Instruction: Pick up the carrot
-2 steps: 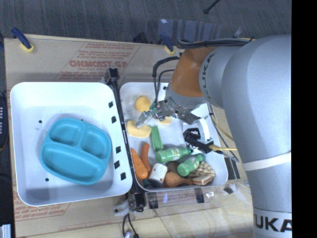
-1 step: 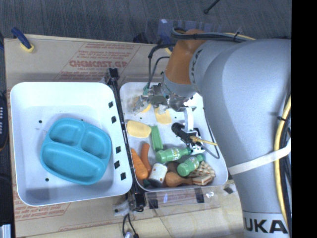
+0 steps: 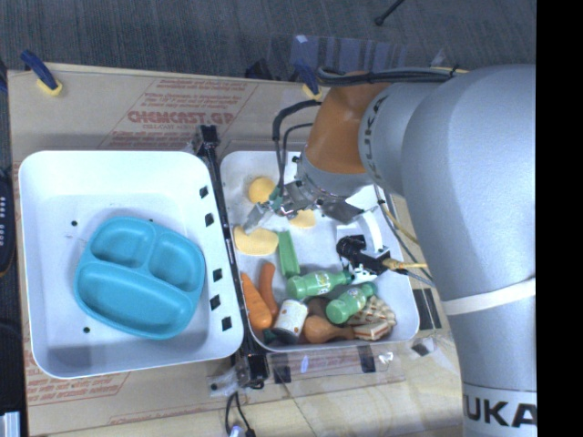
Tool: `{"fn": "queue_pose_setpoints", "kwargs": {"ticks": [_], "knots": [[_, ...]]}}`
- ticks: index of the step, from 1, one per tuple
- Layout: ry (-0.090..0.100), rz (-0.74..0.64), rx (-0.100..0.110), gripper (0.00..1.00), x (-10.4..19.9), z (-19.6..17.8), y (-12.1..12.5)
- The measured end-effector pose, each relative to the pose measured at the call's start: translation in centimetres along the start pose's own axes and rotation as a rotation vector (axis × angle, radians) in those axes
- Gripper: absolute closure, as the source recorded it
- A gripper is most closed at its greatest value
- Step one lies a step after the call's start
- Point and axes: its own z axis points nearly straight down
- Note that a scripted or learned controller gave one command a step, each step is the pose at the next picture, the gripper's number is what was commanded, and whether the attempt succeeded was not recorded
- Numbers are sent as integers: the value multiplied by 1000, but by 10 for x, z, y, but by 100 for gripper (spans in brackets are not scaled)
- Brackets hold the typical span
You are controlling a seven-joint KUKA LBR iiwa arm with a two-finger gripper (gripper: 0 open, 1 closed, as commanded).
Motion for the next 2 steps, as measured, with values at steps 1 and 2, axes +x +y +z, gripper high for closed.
{"fn": "queue_pose_setpoints", "kwargs": {"ticks": [1,2], "knots": [[-2,217,-5,0,-16,-1,38],[0,-5,0,0,-8,0,8]]}}
